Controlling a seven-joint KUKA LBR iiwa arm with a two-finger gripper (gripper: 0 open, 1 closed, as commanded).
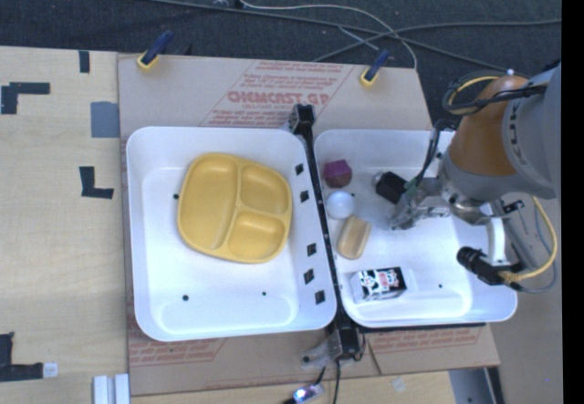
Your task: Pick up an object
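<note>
The right bin (456, 302) holds several small objects. A purple block (338, 172) lies near its upper left, with a white ball (340, 203) just below it and a tan oval piece (353, 236) below that. A black-and-white carton (379, 283) lies near the front wall. My gripper (402, 215) hangs low over the middle of this bin, right beside a small black object (390, 185) at its upper left. Whether it touches that object cannot be made out. The grey and orange arm (488, 147) enters from the right.
The left bin (151, 238) holds a yellow divided plate (234, 207). A black divider (315, 211) runs between the two bins. Cables loop around the wrist at the right. Two yellow-and-blue clamps (155, 49) hold the cardboard base at the back.
</note>
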